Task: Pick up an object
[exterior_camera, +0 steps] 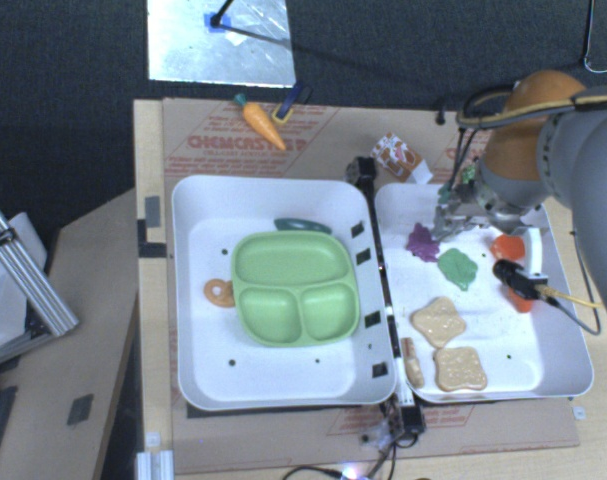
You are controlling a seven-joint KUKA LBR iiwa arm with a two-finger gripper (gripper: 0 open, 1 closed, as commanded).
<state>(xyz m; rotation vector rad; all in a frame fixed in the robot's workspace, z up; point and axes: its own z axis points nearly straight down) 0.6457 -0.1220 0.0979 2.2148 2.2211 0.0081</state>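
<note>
- Hand (445,226) hangs low near the right bin's (568,368) far-left corner, just above the purple piece (421,241); can't tell its grip.
- Bare floor along that bin's near-right edge.

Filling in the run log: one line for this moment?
arm: over right bin | gripper: above purple piece | grasp: none seen | green tray: left bin

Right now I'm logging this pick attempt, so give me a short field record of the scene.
left bin: green divided tray, pretzel
right bin: purple piece, green leaf, two bread slices, orange piece
outside bins: carrot on the board
gripper: over right bin, beside purple piece
</note>
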